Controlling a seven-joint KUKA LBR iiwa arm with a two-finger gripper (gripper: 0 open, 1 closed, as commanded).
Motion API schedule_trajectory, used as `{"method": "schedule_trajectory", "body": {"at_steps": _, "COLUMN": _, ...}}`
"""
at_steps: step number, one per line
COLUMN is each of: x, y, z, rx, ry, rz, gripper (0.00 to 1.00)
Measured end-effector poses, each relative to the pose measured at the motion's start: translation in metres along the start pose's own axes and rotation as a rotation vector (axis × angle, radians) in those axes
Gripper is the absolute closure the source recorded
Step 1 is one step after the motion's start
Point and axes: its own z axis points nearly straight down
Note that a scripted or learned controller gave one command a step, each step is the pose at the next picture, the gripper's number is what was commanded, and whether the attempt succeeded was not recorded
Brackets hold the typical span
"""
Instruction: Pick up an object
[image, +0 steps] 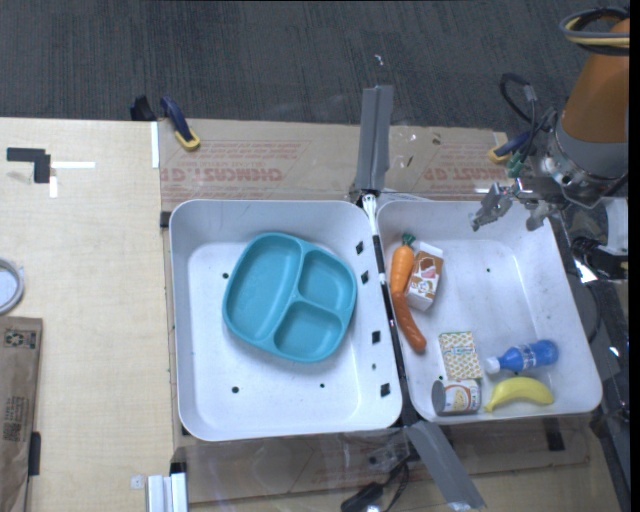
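The right bin (545, 290) holds several objects. An orange carrot (401, 268) and a brown sausage (411, 326) lie along its left wall, with a small white and orange carton (425, 277) beside the carrot. A patterned snack box (459, 355), a tin can (458, 397), a yellow banana (519, 393) and a blue bottle (522, 357) crowd the near right corner. My gripper (511, 208) hangs over the bin's far right corner, open, with nothing between its fingers and well away from all the objects.
The left bin (195, 330) holds a teal divided plate (290, 296). A grey post (375, 140) rises behind the wall shared by the bins. Cables and a blue and yellow clamp (508, 148) sit behind the right bin. Bare white floor fills the middle of the right bin.
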Motion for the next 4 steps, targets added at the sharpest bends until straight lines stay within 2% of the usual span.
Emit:
{"method": "schedule_trajectory", "body": {"at_steps": 1, "x": -0.028, "y": -0.047, "z": 0.13, "rx": -0.001, "ry": 0.0, "rz": 0.031, "gripper": 0.0}}
{"method": "schedule_trajectory", "body": {"at_steps": 2, "x": -0.038, "y": 0.024, "z": 0.129, "rx": -0.002, "ry": -0.001, "rz": 0.201, "gripper": 0.0}}
{"method": "schedule_trajectory", "body": {"at_steps": 3, "x": -0.044, "y": -0.042, "z": 0.13, "rx": 0.0, "ry": 0.001, "rz": 0.196, "gripper": 0.0}}
{"method": "schedule_trajectory", "body": {"at_steps": 4, "x": -0.051, "y": -0.102, "z": 0.13, "rx": 0.0, "ry": 0.002, "rz": -0.003, "gripper": 0.0}}
